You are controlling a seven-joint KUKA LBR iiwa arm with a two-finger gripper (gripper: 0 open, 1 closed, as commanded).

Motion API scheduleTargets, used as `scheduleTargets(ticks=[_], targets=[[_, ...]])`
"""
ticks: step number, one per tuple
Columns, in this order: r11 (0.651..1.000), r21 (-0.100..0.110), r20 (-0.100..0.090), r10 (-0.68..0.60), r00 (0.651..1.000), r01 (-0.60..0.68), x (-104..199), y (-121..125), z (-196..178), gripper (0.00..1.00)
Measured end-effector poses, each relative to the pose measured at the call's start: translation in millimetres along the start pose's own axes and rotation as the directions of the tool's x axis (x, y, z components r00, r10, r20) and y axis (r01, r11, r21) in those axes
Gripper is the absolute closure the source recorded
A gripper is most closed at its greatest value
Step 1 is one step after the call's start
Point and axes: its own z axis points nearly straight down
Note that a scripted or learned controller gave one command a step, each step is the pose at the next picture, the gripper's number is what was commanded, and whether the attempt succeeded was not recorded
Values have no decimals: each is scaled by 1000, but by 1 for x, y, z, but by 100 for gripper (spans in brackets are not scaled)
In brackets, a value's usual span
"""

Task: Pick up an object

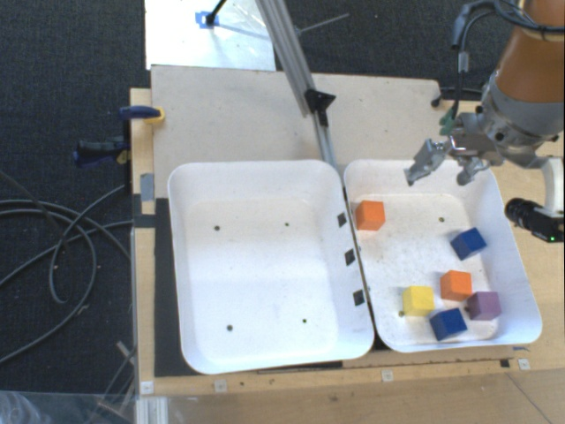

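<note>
Fingers [446,167] spread, empty, above right bin [516,263]

Two smooth white plastic bins [265,263], matt pale board bench [238,113], dull metal gripper [446,164], matt coloured blocks [370,215], rough dark carpet [62,60], shiny metal pole [287,38]

Two shallow white plastic bins are set side by side on the pale wooden bench [238,113], the left bin [190,263] beside the right bin [521,312]. In the right bin, an orange cube [370,215] is placed near the far left corner and a blue cube [468,243] by the right wall. Along the near edge, a yellow cube [418,300], a second blue cube [448,323], a second orange cube [455,284] and a purple cube [483,305] are clustered.
</note>
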Motion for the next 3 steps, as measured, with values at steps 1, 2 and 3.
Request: scheduleTargets(ticks=[1,2,3], targets=[[1000,14,-2,6,1000,-6,0,-76,107,0],[1000,12,1,11,1000,-11,-63,-74,194,0],[1000,0,1,3,1000,-3,-59,-71,179,100]])
